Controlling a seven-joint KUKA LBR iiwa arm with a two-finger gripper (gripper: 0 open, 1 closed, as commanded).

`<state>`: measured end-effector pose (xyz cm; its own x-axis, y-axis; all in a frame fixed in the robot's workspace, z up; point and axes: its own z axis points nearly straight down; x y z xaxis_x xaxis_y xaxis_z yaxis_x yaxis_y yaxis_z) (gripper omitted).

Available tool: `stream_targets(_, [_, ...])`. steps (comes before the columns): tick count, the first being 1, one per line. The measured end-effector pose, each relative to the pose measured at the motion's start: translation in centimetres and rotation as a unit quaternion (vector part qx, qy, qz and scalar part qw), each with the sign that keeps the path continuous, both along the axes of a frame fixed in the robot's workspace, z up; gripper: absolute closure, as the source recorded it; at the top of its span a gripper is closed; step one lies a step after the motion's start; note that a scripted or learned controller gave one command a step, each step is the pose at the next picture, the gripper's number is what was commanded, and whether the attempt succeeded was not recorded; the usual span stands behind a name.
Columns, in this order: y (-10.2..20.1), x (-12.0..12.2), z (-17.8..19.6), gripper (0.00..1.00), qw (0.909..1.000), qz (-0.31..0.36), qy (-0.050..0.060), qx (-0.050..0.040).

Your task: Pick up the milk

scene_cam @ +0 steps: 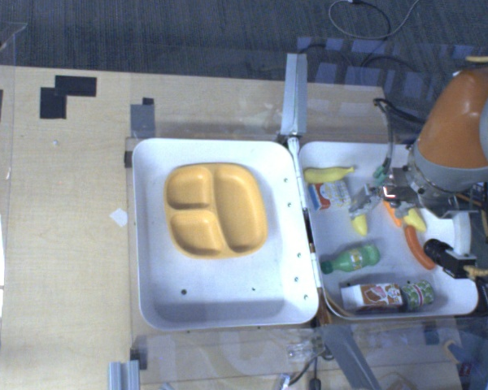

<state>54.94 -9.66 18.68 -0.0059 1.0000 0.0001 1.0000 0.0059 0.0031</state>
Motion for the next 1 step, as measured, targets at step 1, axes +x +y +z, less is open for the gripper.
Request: stream_targets(1, [8.53,3.88,-0.17,0.0,0.999,-0.045,0.0,0.0003])
